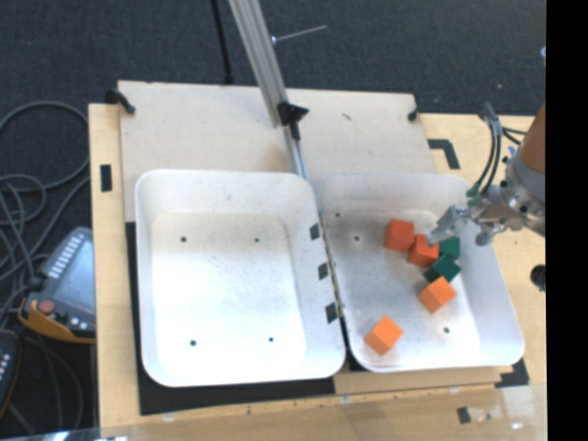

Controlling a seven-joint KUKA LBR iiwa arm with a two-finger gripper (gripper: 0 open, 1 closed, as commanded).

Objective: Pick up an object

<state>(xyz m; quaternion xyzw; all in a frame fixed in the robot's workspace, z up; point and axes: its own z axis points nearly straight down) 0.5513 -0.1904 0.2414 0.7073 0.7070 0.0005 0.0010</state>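
I see a loose cluster of blocks in the right bin (pixel 496 333). An orange block (pixel 399 235) lies toward the bin's middle, and a second orange block (pixel 423 251) touches it on its lower right. Two dark green blocks sit just beside that one: the upper green block (pixel 449 247) and the lower green block (pixel 445 268), close together. Below them is a third orange block (pixel 437 294), and a fourth orange block (pixel 384 334) rests apart from the rest, near the bin's front edge.

The gripper (pixel 467 227) hangs over the upper right part of this bin, just above and beside the green blocks. I see two pale fingers pointing down toward the cluster with a gap between them, so they look spread, and no block sits between them. The grey arm (pixel 514 200) comes in from the right, with cables looping above the wrist.

The left bin (pixel 147 246) lies side by side with the right one. Both rest on a light wooden bench (pixel 230 118). A metal pole (pixel 257 53) rises at a slant from behind the bins. On the dark floor to the left lie cables (pixel 28 154) and a handheld controller (pixel 60 288).
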